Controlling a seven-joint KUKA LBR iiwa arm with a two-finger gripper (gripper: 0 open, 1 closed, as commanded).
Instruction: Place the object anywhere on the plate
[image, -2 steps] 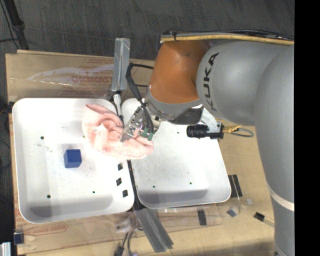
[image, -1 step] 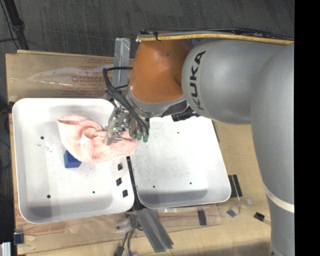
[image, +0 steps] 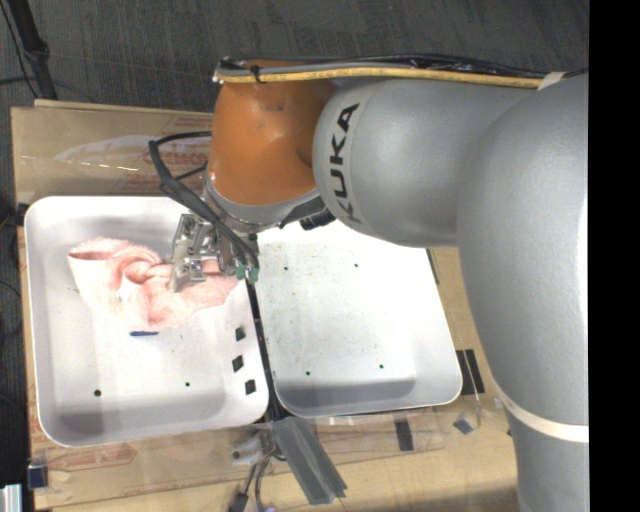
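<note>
Pincer (image: 195, 262), its state impossible to tell, hangs over the crumpled pale-pink cloth (image: 135, 280) in the left white bin (image: 60, 400), frame's left; descend squarely onto a raised fold before closing.

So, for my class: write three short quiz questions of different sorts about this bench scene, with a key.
1. True or false: the pink cloth lies in the left bin.
2. Which colour is the band above the wrist: A green, B orange, C blue?
3. Fill in: the end effector is over the ____ bin, at the cloth's right edge.

Key: 1 true. 2 B. 3 left. The right bin is speckled with small dark specks.
</note>
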